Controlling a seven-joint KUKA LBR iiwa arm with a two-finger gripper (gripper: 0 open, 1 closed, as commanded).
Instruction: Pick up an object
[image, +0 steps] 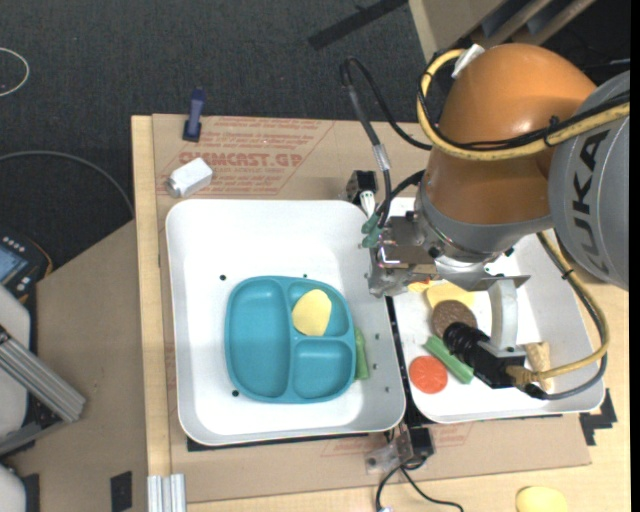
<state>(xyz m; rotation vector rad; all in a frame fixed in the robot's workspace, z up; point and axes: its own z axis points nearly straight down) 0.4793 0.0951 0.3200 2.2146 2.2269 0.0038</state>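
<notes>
gripper (397, 262) is over the wall between the bins, grip state can't tell. right bin (500, 408): green stick (448, 360), long axis upper-left to lower-right, red disc (430, 374) just beside it, brown disc (455, 314) above. left bin (200, 300): teal plate (262, 340) with a yellow lump (312, 312) in its upper-right compartment.

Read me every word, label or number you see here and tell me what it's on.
"...MCAST.G P": red print on the board, first letters unclear.
Smaller red line above it: too blurred to read.
"KU": black letters on the arm, cut off.
</notes>
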